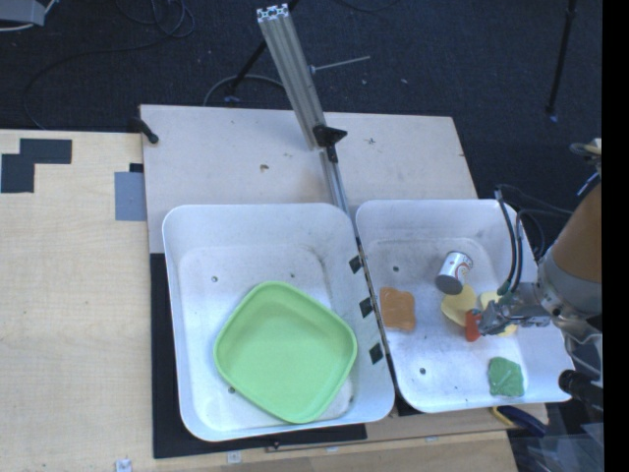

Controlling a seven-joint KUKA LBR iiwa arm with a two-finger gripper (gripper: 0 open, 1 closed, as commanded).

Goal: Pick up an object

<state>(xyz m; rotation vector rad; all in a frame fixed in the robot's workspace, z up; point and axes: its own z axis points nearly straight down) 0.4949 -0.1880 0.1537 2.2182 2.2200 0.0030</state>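
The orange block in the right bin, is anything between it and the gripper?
Yes. The yellow piece lies between the gripper and the orange block, partly under the gripper. A small red thing sits at the gripper's tip. The metal can lies further back, off the direct line.

left bin [187, 254]: plate [285, 352] | right bin [423, 219]: sponge [398, 309] left, can [453, 272] behind, possibly cloth [506, 377] front

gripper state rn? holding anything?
Gripper: cannot be told; it sits low in the right bin by the yellow object.
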